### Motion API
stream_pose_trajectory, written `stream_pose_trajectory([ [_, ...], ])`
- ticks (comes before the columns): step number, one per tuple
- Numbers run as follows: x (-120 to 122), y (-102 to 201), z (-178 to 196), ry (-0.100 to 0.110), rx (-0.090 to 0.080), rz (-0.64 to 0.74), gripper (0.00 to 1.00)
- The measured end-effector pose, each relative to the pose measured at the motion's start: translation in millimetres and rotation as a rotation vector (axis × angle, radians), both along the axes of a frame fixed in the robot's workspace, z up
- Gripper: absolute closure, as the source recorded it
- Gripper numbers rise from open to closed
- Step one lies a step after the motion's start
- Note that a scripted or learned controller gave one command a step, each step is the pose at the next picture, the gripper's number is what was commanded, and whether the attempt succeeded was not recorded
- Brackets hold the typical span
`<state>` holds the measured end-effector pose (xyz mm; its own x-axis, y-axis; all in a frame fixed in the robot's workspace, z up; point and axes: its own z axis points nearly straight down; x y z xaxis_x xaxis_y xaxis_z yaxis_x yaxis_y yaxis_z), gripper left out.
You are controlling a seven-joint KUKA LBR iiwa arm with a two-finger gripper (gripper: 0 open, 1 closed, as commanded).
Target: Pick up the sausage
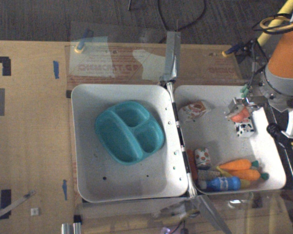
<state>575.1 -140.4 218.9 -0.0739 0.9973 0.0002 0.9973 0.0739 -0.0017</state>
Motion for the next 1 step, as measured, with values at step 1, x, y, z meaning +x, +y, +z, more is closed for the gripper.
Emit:
stream_pose_trajectory([
  [1, -13.3, 46.4, -84.0, 0.002, 0.0, -0.187, 1.0],
])
